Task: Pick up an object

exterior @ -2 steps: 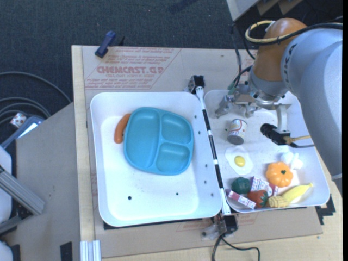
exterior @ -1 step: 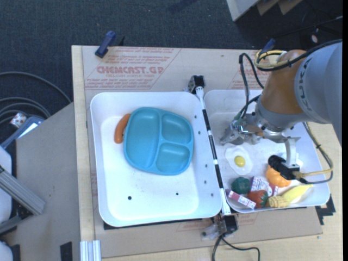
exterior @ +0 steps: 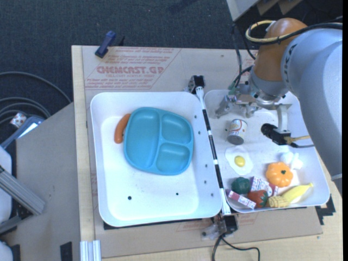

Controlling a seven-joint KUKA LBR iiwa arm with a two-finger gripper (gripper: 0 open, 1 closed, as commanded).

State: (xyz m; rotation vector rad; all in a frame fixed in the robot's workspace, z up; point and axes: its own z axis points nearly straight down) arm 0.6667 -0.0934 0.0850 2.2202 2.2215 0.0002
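camera view showed the gripper [exterior: 237, 109] spread wide and empty over the right bin [exterior: 312, 167], just above a small tin [exterior: 235, 129]; nothing was lifted yet, grasping and raising remained.

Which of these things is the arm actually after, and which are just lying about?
Likely in play, in the right bin below the arm: small can, fried egg, pumpkin, corn, broccoli.

Just lying about: blue plate and orange sausage in the left bin; blue clip on the bench.
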